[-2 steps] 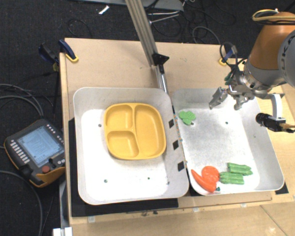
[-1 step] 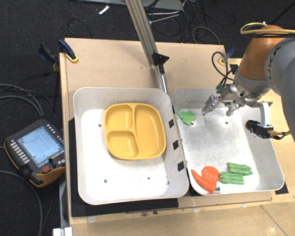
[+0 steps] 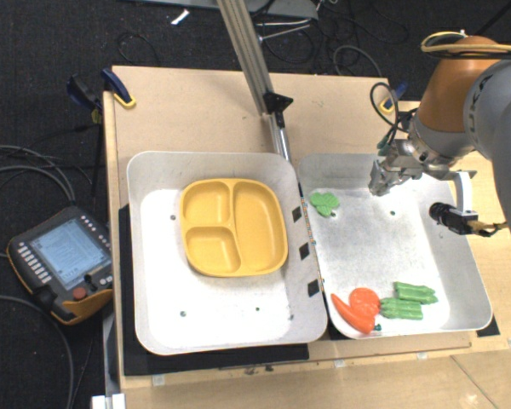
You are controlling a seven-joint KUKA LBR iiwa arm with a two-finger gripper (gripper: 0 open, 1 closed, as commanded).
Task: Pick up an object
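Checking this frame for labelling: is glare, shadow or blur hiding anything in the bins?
Camera view: lighting even, shadows soft; the yellow tray and right bin's toy vegetables read sharply; the white bins are bright but not washed out; the gripper is slightly soft and dim.

Hidden and cut-off parts over the two bins

The arm (image 3: 473, 92) runs off the right edge, its base out of sight. The gripper (image 3: 381, 183) is too small to read at its tips. The orange piece (image 3: 349, 313) lies partly under the red one (image 3: 364, 300).
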